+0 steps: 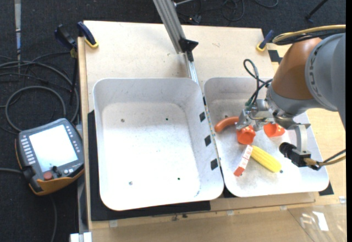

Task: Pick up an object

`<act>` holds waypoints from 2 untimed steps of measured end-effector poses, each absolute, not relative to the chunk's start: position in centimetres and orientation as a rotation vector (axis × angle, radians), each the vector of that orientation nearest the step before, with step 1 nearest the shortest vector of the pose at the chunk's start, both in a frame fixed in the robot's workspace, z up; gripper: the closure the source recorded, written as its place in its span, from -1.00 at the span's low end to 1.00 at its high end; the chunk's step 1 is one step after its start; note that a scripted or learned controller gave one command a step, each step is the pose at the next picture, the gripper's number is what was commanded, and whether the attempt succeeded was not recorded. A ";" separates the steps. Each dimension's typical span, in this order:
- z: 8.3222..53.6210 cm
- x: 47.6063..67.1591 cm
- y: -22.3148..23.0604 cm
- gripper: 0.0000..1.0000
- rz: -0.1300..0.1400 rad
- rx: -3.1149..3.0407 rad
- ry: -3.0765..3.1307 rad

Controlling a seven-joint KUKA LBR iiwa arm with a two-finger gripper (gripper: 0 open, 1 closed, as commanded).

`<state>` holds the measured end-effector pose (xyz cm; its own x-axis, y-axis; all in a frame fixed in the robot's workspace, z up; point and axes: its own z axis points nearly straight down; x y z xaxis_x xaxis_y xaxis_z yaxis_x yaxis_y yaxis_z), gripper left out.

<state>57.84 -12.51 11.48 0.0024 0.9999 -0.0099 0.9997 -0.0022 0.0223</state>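
My gripper (248,120) hangs low over the middle of the right bin (316,180), under the grey arm with its orange band. Just below it lies an orange cup-shaped piece (246,135). An orange carrot-like piece (225,124) lies to its left, touching or nearly touching the gripper's tip. Another orange piece (273,130) sits to the right, partly under the wrist. Nearer the front lie a yellow corn cob (265,159) and a thin red and white stick (243,161). I see nothing lifted off the bin floor.
The left bin (99,125) stands beside the right one, their walls meeting at the middle. A slanted metal rail (165,7) runs from the back down to the bins' junction. A teach pendant (49,153) lies off the bench at left.
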 end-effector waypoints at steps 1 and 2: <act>15.8 57.6 -12.4 1.00 0.003 2.217 2.222; 20.2 57.9 -13.0 1.00 0.004 2.216 2.220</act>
